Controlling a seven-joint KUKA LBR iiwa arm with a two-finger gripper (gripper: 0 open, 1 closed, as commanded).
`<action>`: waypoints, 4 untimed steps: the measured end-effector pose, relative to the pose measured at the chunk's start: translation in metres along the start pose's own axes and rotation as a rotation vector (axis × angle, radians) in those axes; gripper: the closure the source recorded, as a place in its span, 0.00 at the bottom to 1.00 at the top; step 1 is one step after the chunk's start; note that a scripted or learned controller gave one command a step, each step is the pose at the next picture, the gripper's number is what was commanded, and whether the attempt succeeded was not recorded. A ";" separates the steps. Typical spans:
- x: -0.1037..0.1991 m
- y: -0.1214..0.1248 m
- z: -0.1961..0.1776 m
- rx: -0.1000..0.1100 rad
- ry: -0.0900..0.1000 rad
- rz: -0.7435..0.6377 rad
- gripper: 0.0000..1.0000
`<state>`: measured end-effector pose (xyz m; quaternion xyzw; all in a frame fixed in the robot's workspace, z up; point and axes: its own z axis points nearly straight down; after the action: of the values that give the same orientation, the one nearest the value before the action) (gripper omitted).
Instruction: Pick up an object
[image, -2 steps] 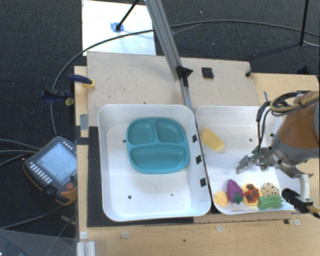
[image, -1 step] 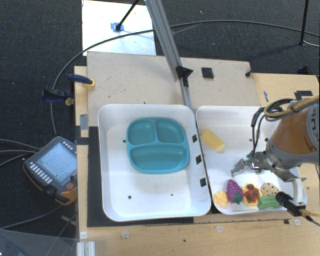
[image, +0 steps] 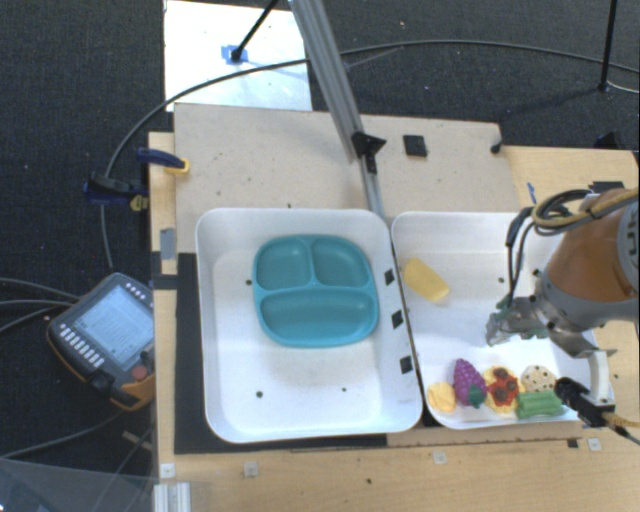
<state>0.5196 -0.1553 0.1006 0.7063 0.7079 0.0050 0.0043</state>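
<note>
Two white bins (image: 230, 300), left holding teal divided plate (image: 316, 290), right holding toy foods (image: 490, 388), tool (image: 512, 325) state unclear

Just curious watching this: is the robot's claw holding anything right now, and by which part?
Nothing is held: the gripper hovers over bare floor of the right bin.

Robotics lab: teach pendant (image: 103, 338), clamped bench (image: 300, 160), trailing cables (image: 130, 150), carpeted floor.
</note>
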 end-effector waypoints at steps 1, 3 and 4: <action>0.007 -0.002 -0.047 0.008 -0.002 -0.003 1.00; -0.001 0.009 -0.140 0.006 -0.003 -0.003 1.00; 0.057 0.020 -0.148 0.009 0.001 -0.009 1.00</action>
<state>0.5380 -0.0984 0.2488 0.7030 0.7112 0.0021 0.0007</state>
